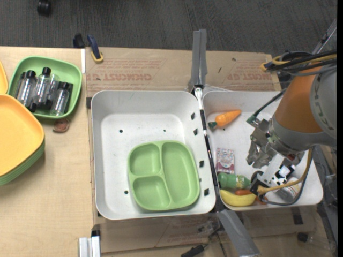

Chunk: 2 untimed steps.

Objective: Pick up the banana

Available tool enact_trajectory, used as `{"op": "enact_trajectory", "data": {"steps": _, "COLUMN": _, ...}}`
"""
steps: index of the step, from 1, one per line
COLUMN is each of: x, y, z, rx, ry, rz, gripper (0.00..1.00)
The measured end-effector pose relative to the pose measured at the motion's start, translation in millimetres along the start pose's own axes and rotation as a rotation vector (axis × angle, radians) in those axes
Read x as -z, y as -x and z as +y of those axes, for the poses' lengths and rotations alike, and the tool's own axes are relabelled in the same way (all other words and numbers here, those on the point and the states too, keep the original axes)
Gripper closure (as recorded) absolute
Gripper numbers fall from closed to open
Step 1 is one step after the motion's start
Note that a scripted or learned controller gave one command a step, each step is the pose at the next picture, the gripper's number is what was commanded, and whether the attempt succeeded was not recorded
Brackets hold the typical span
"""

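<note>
Two shallow white bins, side by side. The left bin [102, 143] holds a light green three-compartment plastic plate [162, 174]. In the right bin [238, 138], a small yellow banana [238, 198] lies against the near wall, with a green toy vegetable [230, 181] just behind it. A pink-and-white packet [225, 159] sits mid-bin and an orange carrot [226, 118] lies farther back. The grey two-finger gripper [257, 157] hangs right of the packet, apart from the banana. How wide it stands: cannot tell.

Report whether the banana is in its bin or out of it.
In. The banana lies on the floor of the right bin, near its front wall, beside a green item.
</note>
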<state>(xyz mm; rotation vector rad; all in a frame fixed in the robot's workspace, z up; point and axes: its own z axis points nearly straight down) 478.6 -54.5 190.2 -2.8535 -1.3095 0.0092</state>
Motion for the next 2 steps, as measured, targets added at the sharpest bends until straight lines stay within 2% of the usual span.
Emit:
{"op": "enact_trajectory", "data": {"steps": 1, "x": 0, "y": -35, "z": -25, "rx": -0.291, "ry": 0.001, "rz": -0.001, "gripper": 1.00}}
{"op": "enact_trajectory", "data": {"steps": 2, "x": 0, "y": -52, "z": -47, "rx": -0.620, "ry": 0.001, "rz": 0.000, "gripper": 1.00}}
